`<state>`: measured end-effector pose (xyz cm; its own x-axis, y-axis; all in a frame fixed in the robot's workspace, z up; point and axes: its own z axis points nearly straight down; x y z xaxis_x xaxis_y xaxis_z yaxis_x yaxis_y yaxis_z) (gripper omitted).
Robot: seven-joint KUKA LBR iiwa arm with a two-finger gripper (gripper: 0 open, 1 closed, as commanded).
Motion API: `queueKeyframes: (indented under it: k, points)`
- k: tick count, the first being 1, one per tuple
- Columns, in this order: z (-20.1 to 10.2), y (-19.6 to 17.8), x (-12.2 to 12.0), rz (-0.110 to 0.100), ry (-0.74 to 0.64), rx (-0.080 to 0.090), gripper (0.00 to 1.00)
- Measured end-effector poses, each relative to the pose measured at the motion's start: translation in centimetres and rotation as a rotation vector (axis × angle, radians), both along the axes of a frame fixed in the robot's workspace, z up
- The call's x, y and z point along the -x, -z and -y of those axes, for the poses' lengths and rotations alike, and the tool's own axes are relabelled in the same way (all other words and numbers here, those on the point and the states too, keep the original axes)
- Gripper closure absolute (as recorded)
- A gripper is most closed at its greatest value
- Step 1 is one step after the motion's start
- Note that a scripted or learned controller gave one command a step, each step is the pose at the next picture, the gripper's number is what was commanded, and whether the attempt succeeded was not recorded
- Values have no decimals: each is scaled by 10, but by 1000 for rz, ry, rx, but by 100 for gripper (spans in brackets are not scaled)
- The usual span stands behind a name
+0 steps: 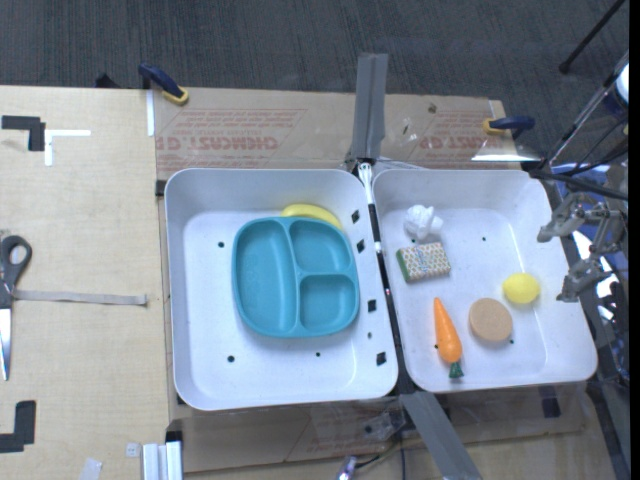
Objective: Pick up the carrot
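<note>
The carrot (447, 334) is orange with a small green stem end. It lies in the right bin (560, 363) near the front wall, its stem pointing toward the front. My gripper (562, 258) hangs over the right bin's right rim, well to the right of the carrot and apart from it. Its two fingers stand spread open with nothing between them.
Around the carrot in the right bin lie a tan disc (490, 320), a yellow ball (520, 288), a speckled green block (423, 261) and a white crumpled piece (422, 221). The left bin (200, 368) holds a teal divided plate (296, 276) over a yellow item (312, 211). Scissors (12, 268) lie far left.
</note>
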<state>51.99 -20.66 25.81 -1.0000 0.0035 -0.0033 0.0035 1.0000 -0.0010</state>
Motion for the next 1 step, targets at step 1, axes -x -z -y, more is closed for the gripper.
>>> queueKeyframes:
  k: [1]
  points:
    - [-52, 158, 7, -1, 38, -1, 0]
